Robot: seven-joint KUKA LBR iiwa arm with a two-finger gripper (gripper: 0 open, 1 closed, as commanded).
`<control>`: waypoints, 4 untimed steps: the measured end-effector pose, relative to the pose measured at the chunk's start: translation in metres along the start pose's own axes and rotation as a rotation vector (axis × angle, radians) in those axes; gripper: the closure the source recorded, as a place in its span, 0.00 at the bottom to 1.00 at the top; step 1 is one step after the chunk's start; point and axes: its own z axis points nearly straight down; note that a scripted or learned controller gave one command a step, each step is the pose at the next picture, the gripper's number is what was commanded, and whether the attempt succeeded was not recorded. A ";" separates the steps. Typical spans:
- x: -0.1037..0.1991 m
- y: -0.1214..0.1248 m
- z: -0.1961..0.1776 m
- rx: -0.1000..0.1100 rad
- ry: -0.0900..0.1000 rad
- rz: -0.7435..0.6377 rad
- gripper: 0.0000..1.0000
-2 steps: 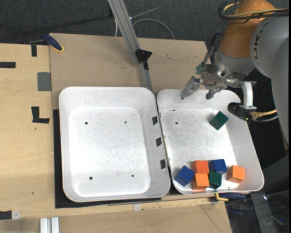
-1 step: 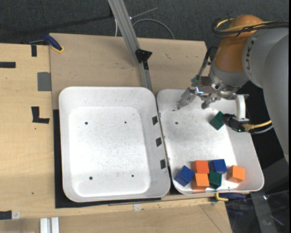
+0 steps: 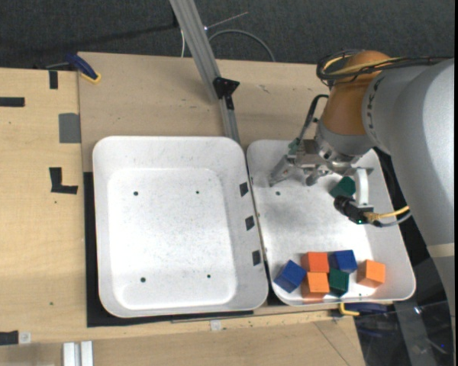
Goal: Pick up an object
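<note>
Orange, blue and green blocks sit bunched at the near edge of the right bin [image 3: 290, 219]. Left to right: a blue block [image 3: 290, 274] at the cluster's left end, tilted; an orange block [image 3: 317, 261] with a second orange block [image 3: 317, 283] just in front of it; a blue block [image 3: 344, 261] touching the first orange one; a dark green block [image 3: 338, 280] just below that blue one; a lone orange block [image 3: 372, 272] at the right end, slightly apart from the rest. The claw [image 3: 299, 175] hangs over the far part of the same bin, near its upper left corner, pointing left and down. Fingers appear as two grey prongs; one reaches out toward the bin's left wall. Whether they are spread or pressed together cannot be told from this angle, and no block is seen between them. All six blocks lie well apart from the claw, toward the near rim, with a bare stretch of white floor between. The grey arm [image 3: 412, 120] with its orange band [image 3: 351, 90] comes in from the right above the bin. A green-lit part and yellow cable sit beside the wrist. The left bin [image 3: 107, 204] lies alongside, touching the right bin. Both rest on a wooden bench [image 3: 30, 204] with black tape marks.
</note>
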 end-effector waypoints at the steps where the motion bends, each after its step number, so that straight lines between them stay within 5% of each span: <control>1: 0.001 0.002 -0.014 -0.006 0.001 -0.002 1.00; 3: -0.005 0.004 -0.121 -0.013 0.000 -0.001 1.00; 4: 0.050 -0.021 -0.131 -0.007 0.003 -0.005 1.00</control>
